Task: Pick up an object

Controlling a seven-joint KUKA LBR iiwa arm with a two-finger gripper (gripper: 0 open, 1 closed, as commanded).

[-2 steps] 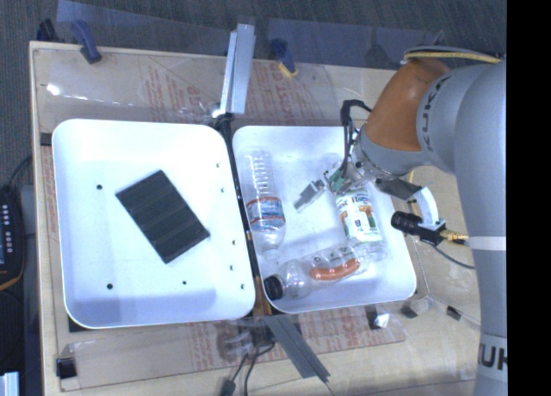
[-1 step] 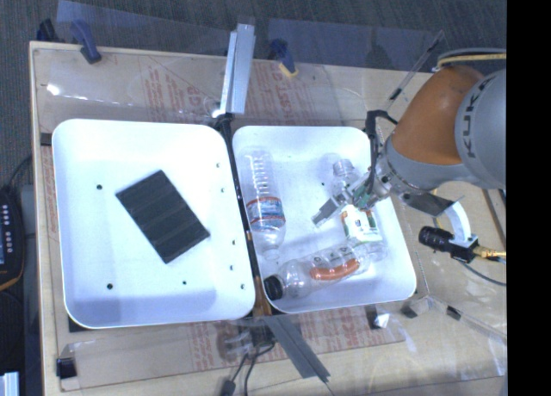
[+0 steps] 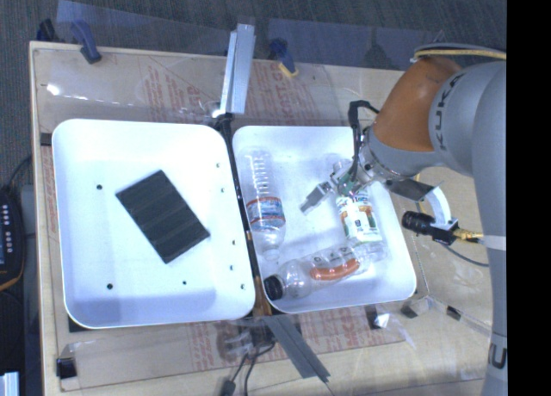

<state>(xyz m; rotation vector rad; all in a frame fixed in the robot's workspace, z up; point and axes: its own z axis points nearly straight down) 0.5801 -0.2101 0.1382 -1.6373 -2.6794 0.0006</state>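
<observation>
In the right bin (image 3: 392, 278) lie three items. A clear water bottle (image 3: 263, 201) with a blue label rests along the left wall. A clear bottle (image 3: 323, 269) with a black cap and orange contents lies near the front. A small white bottle (image 3: 360, 219) with a printed label sits at the right. My gripper (image 3: 331, 194) is low in this bin, just up and left of the white bottle. It is open; one grey finger (image 3: 312, 201) points toward the water bottle, and nothing sits between the fingers.
The left bin (image 3: 77, 153) holds a flat black rectangular pad (image 3: 162, 215). A metal divider post (image 3: 235, 71) rises between the bins at the back. The arm's orange band (image 3: 413, 110) hangs over the right bin's far right corner, with cables (image 3: 435, 226) trailing beside it.
</observation>
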